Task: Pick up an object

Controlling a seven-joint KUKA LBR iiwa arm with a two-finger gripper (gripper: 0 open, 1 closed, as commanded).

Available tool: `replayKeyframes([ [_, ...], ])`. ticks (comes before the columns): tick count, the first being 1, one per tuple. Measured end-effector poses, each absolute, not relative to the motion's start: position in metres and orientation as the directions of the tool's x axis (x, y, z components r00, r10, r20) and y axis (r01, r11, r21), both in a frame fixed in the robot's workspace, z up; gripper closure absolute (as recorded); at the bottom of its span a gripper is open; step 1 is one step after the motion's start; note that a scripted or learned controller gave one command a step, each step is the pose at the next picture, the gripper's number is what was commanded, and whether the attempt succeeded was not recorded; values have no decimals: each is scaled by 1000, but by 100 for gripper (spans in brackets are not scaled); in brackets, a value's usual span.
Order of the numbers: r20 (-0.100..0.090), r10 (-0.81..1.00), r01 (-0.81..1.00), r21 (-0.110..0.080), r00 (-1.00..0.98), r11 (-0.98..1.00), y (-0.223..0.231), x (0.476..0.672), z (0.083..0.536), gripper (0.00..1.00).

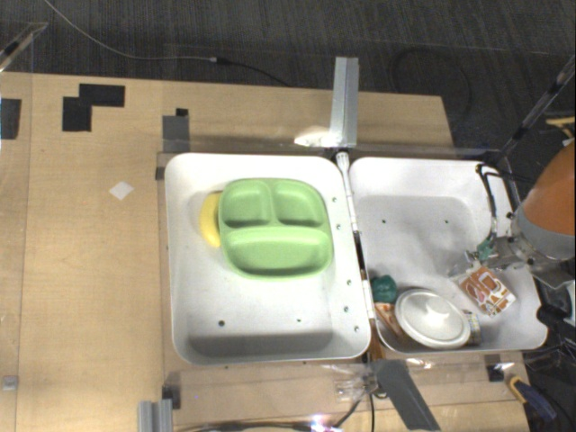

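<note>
My gripper reaches in from the right edge, low over the right side of the right bin. Just below it lies a small orange-and-white packet, touching or almost touching the gripper's tip. A white round bowl sits upside down at the bin's front. A teal object lies at the front left, beside a brown item partly tucked under the bowl. In the left bin, a green divided plate covers most of a yellow object.
A metal post stands behind the seam between the bins. Black cables run along the right bin's far right corner, close to the arm. Bare white floor shows in the right bin's back half and the left bin's front.
</note>
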State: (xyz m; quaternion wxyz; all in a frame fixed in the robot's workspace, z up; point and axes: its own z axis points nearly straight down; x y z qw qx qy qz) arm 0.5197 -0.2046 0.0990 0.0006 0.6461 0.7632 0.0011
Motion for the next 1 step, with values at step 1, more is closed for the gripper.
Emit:
replayKeyframes([
  [1,-1,996,996,5,-84,84,-119,489,203,100],
])
